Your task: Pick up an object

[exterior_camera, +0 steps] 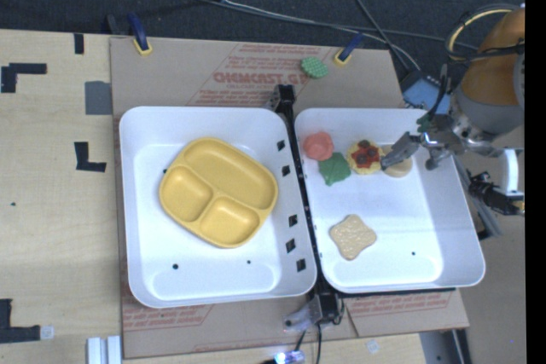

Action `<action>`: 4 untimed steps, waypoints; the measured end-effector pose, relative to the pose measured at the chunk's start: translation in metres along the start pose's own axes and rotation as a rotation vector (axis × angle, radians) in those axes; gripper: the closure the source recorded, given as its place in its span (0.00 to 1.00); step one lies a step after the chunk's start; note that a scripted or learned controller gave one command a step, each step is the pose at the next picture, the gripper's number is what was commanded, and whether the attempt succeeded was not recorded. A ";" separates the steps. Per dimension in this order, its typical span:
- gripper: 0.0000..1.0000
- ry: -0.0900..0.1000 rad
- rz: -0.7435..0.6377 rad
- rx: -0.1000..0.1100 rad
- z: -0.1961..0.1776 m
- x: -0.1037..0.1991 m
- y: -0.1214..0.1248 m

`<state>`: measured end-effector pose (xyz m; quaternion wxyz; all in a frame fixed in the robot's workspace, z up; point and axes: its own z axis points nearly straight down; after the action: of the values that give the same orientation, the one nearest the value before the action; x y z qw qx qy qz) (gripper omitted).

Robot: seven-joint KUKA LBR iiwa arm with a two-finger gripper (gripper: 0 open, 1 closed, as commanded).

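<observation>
The right bin holds several toy foods: a pink round piece, a green piece, a yellow piece with red and dark toppings, a pale round piece and a beige cookie-like piece. My gripper reaches in from the right over the bin's upper right part, its tip right at the pale piece and next to the topped piece. Nothing is visibly lifted.
The left bin contains a yellow divided plate. A small green item lies on the cardboard behind the bins. Black clips run along the seam between bins. Cables cross the dark backdrop above.
</observation>
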<state>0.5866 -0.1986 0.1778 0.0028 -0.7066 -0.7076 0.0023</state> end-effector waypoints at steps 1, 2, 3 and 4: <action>0.00 -0.001 0.000 -0.001 0.044 -0.001 0.002; 0.00 -0.004 -0.001 -0.008 0.095 -0.001 0.003; 1.00 -0.005 -0.001 -0.012 0.081 -0.001 0.004; 1.00 -0.001 -0.001 -0.011 0.027 0.009 0.002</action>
<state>0.5883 -0.1894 0.1512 -0.0016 -0.7062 -0.7080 -0.0013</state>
